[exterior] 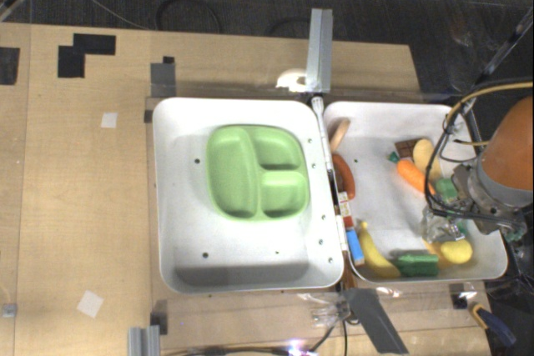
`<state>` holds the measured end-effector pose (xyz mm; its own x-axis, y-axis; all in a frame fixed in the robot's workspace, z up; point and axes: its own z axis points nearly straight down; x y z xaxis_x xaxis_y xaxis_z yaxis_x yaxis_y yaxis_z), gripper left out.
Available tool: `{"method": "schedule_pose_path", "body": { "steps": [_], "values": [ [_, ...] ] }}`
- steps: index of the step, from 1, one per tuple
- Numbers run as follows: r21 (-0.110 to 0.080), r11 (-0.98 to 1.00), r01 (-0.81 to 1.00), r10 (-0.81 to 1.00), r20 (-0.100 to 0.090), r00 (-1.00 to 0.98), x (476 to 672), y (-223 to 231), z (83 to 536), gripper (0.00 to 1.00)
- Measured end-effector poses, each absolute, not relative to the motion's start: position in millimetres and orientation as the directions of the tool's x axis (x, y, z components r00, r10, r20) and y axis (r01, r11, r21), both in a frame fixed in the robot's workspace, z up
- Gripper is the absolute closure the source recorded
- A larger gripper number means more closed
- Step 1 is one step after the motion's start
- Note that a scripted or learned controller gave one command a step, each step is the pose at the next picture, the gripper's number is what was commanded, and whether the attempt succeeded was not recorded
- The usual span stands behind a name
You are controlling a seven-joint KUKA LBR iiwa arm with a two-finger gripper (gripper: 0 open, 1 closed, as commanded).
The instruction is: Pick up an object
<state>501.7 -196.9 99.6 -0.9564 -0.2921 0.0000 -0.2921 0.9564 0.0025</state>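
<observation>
Two bins [167, 179] sit side by side on the bench. You will find the gripper [442, 225] low over the right bin, near its right wall toward the front corner. Whether anything is gripped cannot be told from this angle. A yellow piece [455, 251] lies just in front of the gripper, close enough to be the likely target; its long axis runs roughly along the front wall. A green block [417, 263] and a banana [373, 254] lie along the front wall to its left. A carrot [410, 174] and a pale lemon [424, 152] lie behind the gripper, toward the back wall. The left bin holds a green divided tray [254, 171], central.
</observation>
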Motion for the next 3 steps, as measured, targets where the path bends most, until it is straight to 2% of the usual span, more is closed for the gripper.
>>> {"method": "schedule_pose_path", "body": {
  "steps": [1, 2, 3],
  "values": [
    [-0.009, 0.964, -0.265, -0.265, -0.017, -0.964, 509.5, -152, 92, 0.0],
    [-0.013, 0.958, -0.288, -0.288, -0.022, -0.957, 504.5, -127, 93, 0.0],
    [-0.008, 0.975, -0.223, -0.223, -0.022, -0.975, 567.9, -130, 92, 0.0]
  ]
}}
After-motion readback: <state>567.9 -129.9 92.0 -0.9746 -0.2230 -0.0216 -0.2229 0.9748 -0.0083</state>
